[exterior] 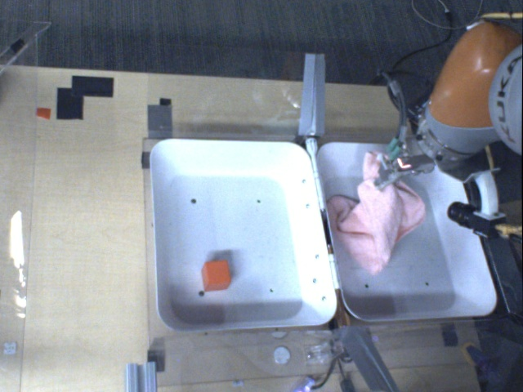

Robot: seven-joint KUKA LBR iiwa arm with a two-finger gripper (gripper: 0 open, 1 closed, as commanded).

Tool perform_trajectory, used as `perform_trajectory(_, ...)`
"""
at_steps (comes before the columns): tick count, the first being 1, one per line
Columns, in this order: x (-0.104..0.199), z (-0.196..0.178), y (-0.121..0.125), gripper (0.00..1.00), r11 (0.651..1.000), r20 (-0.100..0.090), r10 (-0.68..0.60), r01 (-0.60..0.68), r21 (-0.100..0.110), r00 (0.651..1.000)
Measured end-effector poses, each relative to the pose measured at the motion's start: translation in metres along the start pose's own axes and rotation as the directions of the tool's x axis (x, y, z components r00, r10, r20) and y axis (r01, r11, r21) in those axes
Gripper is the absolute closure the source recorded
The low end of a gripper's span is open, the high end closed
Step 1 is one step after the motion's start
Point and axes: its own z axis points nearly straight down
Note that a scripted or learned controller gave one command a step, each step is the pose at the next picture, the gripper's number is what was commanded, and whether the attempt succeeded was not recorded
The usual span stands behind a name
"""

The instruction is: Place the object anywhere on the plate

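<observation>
A pink cloth (377, 217) lies crumpled in the right white bin (425, 300). Its upper corner is pulled up into a peak that ends at my gripper (395, 168). The gripper hangs over the bin's upper middle, below the orange band of the arm (474, 72), and its fingers are shut on that corner. The rest of the cloth trails down and left toward the divider between the bins. A small orange cube (216, 275) rests in the lower left part of the left white bin (245, 170).
A grey metal post (311, 96) stands behind the seam between the bins. Black cables and a black fitting (470, 216) sit at the right bin's right edge. Black markers (80, 95) and a small orange tag (43, 113) lie on the bench at far left.
</observation>
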Motion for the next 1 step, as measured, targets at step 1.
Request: perform_trajectory(1,0.0003,-0.0032,0.0026,1.00,1.000,0.001,-0.006,0.006,0.001,1.000)
